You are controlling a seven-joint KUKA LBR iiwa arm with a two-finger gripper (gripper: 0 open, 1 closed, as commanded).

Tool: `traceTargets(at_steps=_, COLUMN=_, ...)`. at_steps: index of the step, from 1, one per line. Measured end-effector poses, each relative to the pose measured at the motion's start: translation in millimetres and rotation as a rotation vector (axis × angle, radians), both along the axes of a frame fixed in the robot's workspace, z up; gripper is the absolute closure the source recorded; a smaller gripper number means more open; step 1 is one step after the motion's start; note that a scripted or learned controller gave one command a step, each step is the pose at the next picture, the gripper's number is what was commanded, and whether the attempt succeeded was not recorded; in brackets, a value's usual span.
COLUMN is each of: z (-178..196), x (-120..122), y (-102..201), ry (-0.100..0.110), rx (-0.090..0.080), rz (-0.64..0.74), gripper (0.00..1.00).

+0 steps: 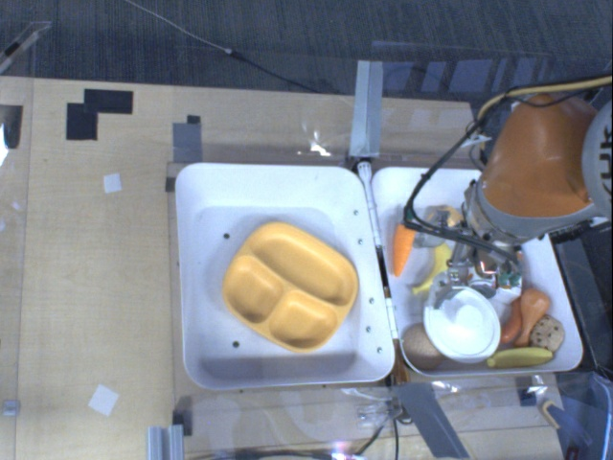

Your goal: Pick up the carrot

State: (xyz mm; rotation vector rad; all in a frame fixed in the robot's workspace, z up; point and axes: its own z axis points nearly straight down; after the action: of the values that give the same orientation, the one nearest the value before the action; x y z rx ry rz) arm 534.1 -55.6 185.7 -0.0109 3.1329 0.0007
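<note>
Carrot [403, 248] lies near the left wall of the right bin [383, 199], long axis running roughly up and down the frame, tip downward. The end effector [464, 274] hangs just to its right above a white bowl [464, 325]; whether it is released or clenched cannot be told. The carrot is not grasped; a leftward shift looks needed.

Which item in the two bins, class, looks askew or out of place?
The yellow divided plate lies turned at a slant in the left bin, not square to its walls. In the crowded right bin, the carrot stands against the dividing wall.
</note>
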Motion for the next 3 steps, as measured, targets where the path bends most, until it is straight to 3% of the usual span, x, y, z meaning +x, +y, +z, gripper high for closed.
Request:
traceTargets(at_steps=1, z=-78, x=59, y=-25, ry=-0.029, rx=-0.001, rz=-0.076, gripper=0.00)
traceTargets(at_steps=2, z=-97, x=115, y=-28, ry=-0.004, rx=0.002, rz=-0.228, gripper=0.00)
traceTargets(at_steps=3, z=-82, x=119, y=-31, ry=-0.017, rx=-0.003, rz=-0.224, gripper=1.00)
